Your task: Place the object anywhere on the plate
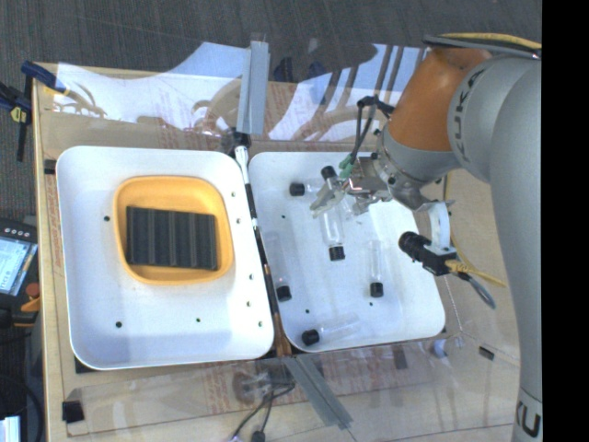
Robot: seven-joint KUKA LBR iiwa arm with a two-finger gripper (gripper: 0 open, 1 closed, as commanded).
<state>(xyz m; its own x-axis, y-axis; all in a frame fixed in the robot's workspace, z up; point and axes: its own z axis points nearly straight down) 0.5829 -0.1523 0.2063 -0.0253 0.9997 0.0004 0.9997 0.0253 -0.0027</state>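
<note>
A yellow plate (138,193) with a dark ribbed centre lies in the left bin (87,293). The right bin (409,316) holds several clear tubes with black caps. One tube (332,233) lies just below my gripper (342,194), which hangs low over the bin's upper middle. Another tube (375,267) lies to its right, and a third tube (333,326) rests near the front edge. Loose black caps (296,190) sit around them. I see nothing clearly held.
The grey arm with its orange band (433,99) fills the right side, over the right bin's far corner. A black cable plug (419,247) hangs by the bin's right rim. A metal bar (255,81) stands behind the divide between the bins.
</note>
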